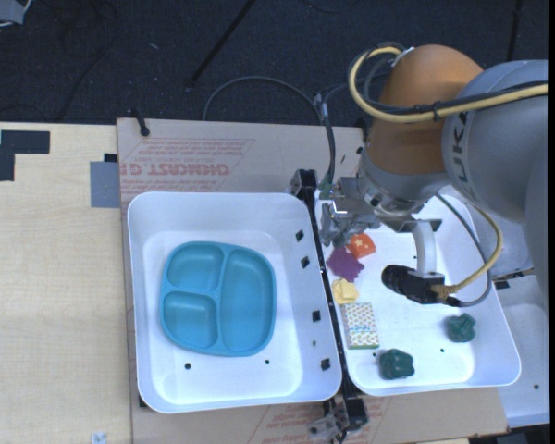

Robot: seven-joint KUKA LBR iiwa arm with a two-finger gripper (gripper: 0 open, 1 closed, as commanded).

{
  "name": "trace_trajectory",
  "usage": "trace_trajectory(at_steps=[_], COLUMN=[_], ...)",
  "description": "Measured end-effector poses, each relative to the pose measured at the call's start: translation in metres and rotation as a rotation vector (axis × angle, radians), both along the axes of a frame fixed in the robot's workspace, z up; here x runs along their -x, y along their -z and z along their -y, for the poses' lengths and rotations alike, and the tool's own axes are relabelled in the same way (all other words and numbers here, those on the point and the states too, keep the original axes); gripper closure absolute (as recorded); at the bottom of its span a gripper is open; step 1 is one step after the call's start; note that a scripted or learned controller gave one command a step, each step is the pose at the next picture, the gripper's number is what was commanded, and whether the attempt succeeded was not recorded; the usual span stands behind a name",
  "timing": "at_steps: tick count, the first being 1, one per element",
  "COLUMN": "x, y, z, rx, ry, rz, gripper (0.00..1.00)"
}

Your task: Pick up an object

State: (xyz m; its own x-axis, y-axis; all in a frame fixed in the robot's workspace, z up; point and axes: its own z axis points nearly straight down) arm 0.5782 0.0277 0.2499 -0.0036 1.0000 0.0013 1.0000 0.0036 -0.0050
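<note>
2 white bins [139, 248], 1 blue plate [218, 297], 6 small objects [361, 325]

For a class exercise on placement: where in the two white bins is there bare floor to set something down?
Left bin: bare strips around the blue divided plate, widest along its near edge. Right bin: a patch between the green lump and small teal piece. Crowded along its left wall, under the gripper.

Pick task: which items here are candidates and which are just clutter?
Candidates, all in the right bin:
orange piece, purple piece, yellow piece, patterned card, two green lumps.

Clutter:
blue divided plate in the left bin.
</note>
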Motion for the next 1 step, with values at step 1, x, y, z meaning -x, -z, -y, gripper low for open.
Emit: trace_trajectory(at_steps=[1], x=[0.0101], y=[0.0063], z=[-0.0624], rx=[-0.001], ry=[-0.002], rz=[-0.001], gripper=[1.0])
